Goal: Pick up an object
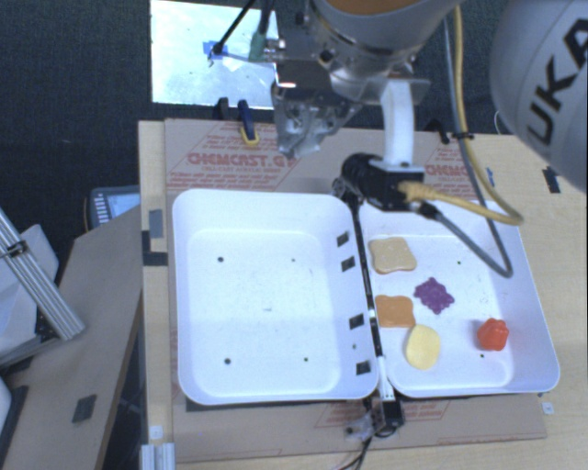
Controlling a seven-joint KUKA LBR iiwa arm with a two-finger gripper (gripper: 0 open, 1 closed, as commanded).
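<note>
The grey arm's gripper (299,138) hangs high above the tan surface (230,161), behind the left shallow white plastic bin (188,275); whether its jaws are parted cannot be told. The right white bin (524,303) holds a tan toast slice (392,255), orange square piece (396,311), yellow oval piece (423,347), purple grape cluster (434,295) and small red fruit (492,334), all lying apart.

Grey arm (542,73) with black "UK" lettering, orange band (386,7) above wrist, silver metal gripper (303,124), white post, yellow cable (459,207) and grey hose.
</note>
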